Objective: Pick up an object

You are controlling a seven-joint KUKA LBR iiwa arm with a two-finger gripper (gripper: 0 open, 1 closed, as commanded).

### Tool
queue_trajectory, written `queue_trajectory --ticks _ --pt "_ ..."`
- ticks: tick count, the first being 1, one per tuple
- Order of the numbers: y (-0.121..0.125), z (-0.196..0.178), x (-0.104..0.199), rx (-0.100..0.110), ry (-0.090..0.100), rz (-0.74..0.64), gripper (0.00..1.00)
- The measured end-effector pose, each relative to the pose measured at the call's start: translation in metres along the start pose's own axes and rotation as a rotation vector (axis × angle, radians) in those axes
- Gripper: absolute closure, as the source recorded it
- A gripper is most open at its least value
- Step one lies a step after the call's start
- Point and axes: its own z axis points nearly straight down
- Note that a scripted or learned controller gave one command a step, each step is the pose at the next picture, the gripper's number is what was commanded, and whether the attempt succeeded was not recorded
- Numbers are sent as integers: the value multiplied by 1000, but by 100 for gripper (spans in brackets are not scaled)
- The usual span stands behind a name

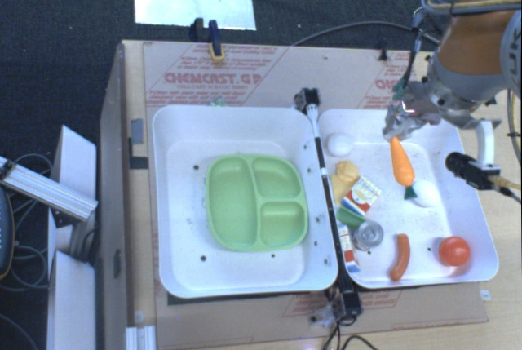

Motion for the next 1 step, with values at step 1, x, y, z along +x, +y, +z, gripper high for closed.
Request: queue_trajectory --ticks 1 --pt "-53 -21 70 3 0 1 100"
